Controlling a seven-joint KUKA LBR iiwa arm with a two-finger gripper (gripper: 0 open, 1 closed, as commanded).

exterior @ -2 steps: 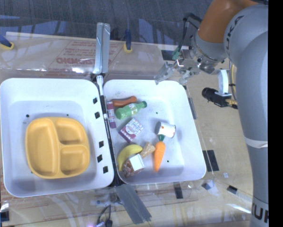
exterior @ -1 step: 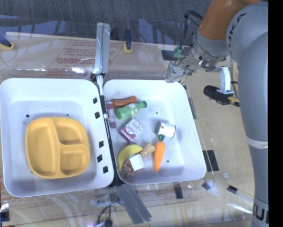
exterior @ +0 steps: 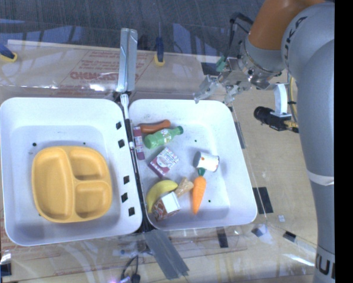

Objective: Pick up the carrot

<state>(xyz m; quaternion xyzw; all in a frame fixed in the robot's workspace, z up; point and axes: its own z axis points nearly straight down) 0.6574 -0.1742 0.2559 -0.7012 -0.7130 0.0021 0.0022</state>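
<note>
Both bins (exterior: pixel 235 135) look like smooth white plastic with a slight sheen. Yellow divided tray (exterior: pixel 72 183): matt plastic. Carrot (exterior: pixel 198 195): smooth orange body, looks like toy plastic, green top. Banana (exterior: pixel 158 192): glossy yellow. Green bottle (exterior: pixel 162 137): shiny plastic. Small red packet (exterior: pixel 164 161): printed paper or film, can't tell which. Arm (exterior: pixel 309 69): matt grey shell, satin orange band. Pincer (exterior: pixel 214 87): bare metal-looking parts, glinting. Worktop (exterior: pixel 282 175): tan, wood-like, under a clear glossy sheet; a metal strip (exterior: pixel 127 61) stands between the bins.

Bench (exterior: pixel 270 158), two white bins touching: left bin (exterior: pixel 11 175), right bin (exterior: pixel 238 175), perhaps clear sheeting beneath
</note>
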